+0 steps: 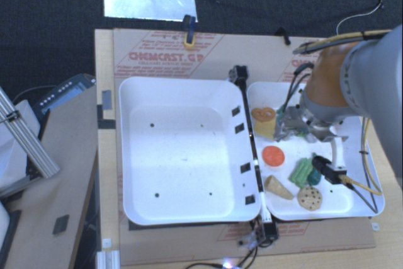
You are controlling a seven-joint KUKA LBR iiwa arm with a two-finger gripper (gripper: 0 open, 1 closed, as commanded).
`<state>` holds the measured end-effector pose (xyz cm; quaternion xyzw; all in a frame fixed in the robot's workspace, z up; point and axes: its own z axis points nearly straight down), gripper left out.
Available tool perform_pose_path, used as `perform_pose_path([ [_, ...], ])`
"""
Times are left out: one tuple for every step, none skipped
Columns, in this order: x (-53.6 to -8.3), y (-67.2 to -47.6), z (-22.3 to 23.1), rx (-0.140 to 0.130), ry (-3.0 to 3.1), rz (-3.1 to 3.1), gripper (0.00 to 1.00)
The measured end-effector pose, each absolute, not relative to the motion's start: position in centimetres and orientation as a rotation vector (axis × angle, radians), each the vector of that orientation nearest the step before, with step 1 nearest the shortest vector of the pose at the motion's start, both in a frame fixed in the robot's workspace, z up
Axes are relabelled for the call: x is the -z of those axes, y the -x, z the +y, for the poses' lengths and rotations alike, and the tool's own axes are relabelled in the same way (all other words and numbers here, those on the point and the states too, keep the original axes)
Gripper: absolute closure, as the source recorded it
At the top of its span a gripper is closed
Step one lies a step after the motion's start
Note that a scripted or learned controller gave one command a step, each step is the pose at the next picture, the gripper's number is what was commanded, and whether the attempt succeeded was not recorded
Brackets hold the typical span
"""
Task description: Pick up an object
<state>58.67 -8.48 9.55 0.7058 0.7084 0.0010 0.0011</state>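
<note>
The gripper [284, 126] is seen low in the right bin [359, 201], at its far left part, just beside a yellow piece [264, 121]. Whether anything is gripped cannot be told, as the wrist hides that spot. The arm [352, 82] reaches in from the right.

By the look of it, the pick is not yet done: nothing is seen lifted, and every object lies on the bin floor.

Five objects are counted in the right bin: one yellow piece at the far left, one orange disc [273, 155] nearer, one green piece [301, 171] to its right, one tan cone [278, 186], and one brown cookie [309, 198] at the near edge. Two bins are counted; the left bin [135, 198] is seen without objects.
</note>
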Motion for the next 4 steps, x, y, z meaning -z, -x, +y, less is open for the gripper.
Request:
perform_pose_path([
  [-22.4,-60.2,-5.5,-0.016,-2.205,2.223,1.0],
  [-32.0,-59.5,-0.6,-0.014,-2.205,2.228,1.0],
  [-51.7,-57.7,6.4,-0.028,-2.2,2.226,1.0],
  [-35.3,-52.9,13.4,0.015,-2.216,2.24,1.0],
])
